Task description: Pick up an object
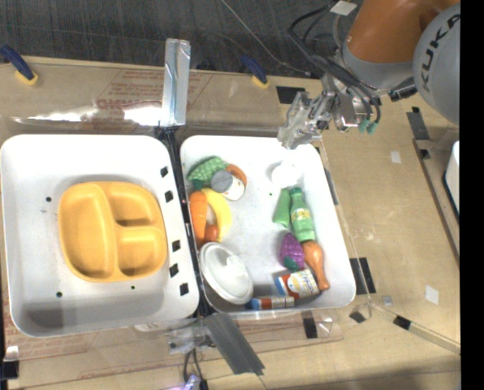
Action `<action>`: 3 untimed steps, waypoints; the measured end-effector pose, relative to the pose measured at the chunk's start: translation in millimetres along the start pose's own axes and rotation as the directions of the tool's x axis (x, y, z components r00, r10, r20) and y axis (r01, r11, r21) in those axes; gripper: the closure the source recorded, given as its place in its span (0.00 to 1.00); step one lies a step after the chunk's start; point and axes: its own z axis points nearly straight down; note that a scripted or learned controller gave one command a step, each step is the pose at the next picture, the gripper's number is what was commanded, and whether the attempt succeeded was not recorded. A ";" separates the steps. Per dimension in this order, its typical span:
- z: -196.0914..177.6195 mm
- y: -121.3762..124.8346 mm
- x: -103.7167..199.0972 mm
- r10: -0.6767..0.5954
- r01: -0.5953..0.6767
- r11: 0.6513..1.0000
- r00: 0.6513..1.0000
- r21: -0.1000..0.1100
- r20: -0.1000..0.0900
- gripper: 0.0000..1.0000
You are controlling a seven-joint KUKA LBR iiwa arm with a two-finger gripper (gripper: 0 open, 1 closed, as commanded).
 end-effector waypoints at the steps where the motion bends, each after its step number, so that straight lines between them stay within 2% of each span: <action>1: 55.0 51.4 17.3 -0.041 0.041 0.999 0.999 -0.005 -0.006 1.00; 3: 29.4 51.9 13.8 -0.048 0.048 0.999 0.999 0.000 0.005 1.00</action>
